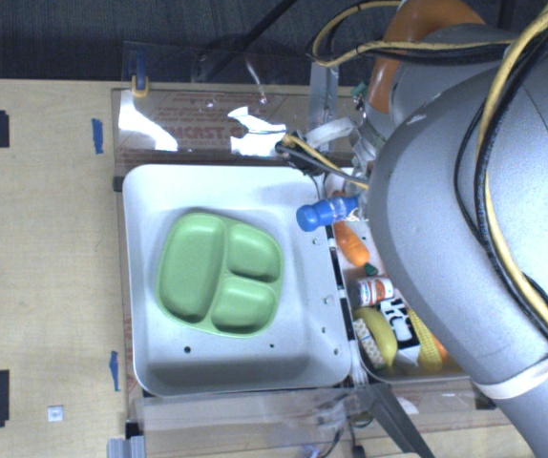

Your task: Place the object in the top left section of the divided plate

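Note:
A green divided plate [219,273] lies in the left white bin [159,194]; it has one long section on its left and two smaller ones on its right. A blue object with a rounded end [314,216] sits over the bin's right rim, just up and right of the plate. It pokes out from under the grey arm [465,208]. My gripper [343,198] is right there, mostly hidden by the arm's bulk. Whether it grips the blue object I cannot tell.
The right bin, largely covered by the arm, holds an orange carrot-like item [352,246], a small red-labelled bottle [376,291], a banana [373,339] and a black-and-white box [404,326]. Yellow and black cables [305,151] loop near the wrist above the left bin's far edge.

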Controlling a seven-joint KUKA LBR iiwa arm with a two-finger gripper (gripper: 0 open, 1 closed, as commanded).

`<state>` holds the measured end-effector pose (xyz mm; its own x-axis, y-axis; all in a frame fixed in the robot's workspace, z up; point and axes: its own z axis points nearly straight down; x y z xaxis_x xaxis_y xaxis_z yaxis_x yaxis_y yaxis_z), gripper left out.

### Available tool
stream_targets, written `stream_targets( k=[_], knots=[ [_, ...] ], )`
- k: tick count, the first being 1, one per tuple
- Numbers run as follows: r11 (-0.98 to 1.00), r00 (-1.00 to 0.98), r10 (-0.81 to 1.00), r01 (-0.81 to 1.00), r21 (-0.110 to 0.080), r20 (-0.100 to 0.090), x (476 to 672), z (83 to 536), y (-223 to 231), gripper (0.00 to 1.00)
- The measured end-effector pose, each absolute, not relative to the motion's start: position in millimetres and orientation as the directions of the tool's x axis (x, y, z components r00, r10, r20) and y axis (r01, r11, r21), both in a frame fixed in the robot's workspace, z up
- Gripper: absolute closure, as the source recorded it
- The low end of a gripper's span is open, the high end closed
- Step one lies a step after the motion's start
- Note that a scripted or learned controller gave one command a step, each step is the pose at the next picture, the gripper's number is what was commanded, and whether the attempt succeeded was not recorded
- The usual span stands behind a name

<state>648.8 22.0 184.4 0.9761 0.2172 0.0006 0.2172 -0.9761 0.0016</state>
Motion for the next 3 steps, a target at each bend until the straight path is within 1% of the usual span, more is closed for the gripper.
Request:
stream_targets(
  k=[1,2,3],
  knots=[
    [-0.972,0.972,0.236,0.236,0.0,0.002,656.1,184.2,75.7,1.0],
    [-0.978,0.978,0.209,0.209,-0.002,-0.001,659.6,117.9,109.2,1.0],
    [-0.98,0.98,0.198,0.198,-0.002,-0.004,605.1,126.5,111.1,1.0]
  ],
)
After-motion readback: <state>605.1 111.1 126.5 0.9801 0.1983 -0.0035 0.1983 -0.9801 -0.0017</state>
